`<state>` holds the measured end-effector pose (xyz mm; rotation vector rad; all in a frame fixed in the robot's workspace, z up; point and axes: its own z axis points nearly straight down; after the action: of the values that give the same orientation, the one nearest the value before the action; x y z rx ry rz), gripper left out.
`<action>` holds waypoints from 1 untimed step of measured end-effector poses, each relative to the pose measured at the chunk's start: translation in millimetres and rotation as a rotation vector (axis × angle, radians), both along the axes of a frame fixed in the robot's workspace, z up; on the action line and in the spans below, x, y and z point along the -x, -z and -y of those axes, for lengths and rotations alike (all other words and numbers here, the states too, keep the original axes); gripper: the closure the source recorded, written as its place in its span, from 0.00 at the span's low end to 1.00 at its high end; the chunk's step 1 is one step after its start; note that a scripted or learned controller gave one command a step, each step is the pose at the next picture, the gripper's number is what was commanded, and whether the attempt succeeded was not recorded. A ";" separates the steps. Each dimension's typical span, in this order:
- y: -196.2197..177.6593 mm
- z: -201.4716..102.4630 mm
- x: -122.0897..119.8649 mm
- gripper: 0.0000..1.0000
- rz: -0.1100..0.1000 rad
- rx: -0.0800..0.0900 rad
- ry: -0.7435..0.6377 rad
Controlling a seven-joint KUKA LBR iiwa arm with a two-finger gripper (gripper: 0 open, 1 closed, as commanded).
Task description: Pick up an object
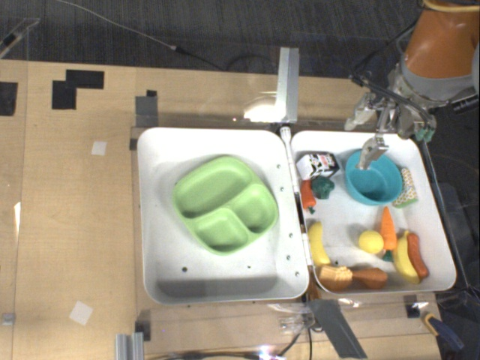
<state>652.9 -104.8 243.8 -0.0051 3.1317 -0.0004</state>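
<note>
The pincer [373, 150] hangs over the far edge of the right-hand shallow white bin [439, 223], its metal fingertips just above the far rim of a round blue plastic bowl [374, 180]; whether it stands wide or narrow I cannot tell, and nothing shows gripped in it. So the task looks barely begun: no object is lifted, and choosing, closing on and raising one are all left to do. Just left of the bowl lie a small black-and-white packet [319, 163] and a little dark green toy piece [324, 188], with a slim orange-red toy [307, 197] against the bin's left wall. Nearer the viewer lie a yellow toy banana [318, 244], a round yellow lemon-like toy [370, 241], an orange toy carrot [388, 227], a second banana with a reddish sausage-like toy [415, 256] beside it at the right, and a brown bread-like toy [354, 277] along the near wall. A pale patterned item [408, 189] sits just right of the bowl. The left-hand white bin [154, 201] holds a light green divided plastic plate [225, 203]. The grey arm with its orange band [445, 32] reaches in from the far right, wrist pointing steeply down over the far right of the wooden worktop [67, 223].
</note>
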 end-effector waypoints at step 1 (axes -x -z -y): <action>117.0 11.6 26.5 0.00 0.032 0.010 -0.053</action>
<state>626.4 -116.4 126.8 -0.0865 3.0984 -0.0155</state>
